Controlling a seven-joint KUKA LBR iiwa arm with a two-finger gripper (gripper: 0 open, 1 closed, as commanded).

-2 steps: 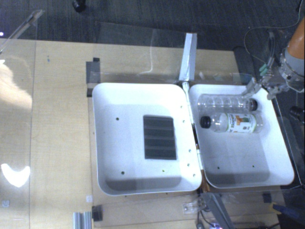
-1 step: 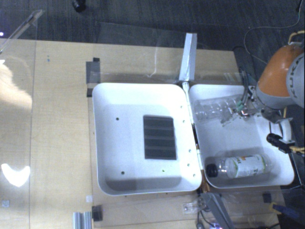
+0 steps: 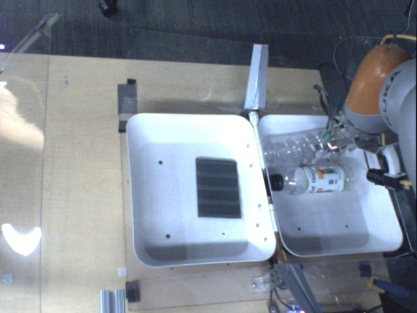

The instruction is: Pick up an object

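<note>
— Two bottles in the right bin, yes?
— Yes. A labelled bottle with a black cap lies on its side just right of the divider between the bins, cap towards that divider. A clear bottle lies behind it, nearer the bin's far wall.
— And the gripper?
— Over the clear bottle's right end; whether it is spread or pinching, I cannot tell.
— The left bin?
— A dark ribbed slab sits in its middle.
</note>
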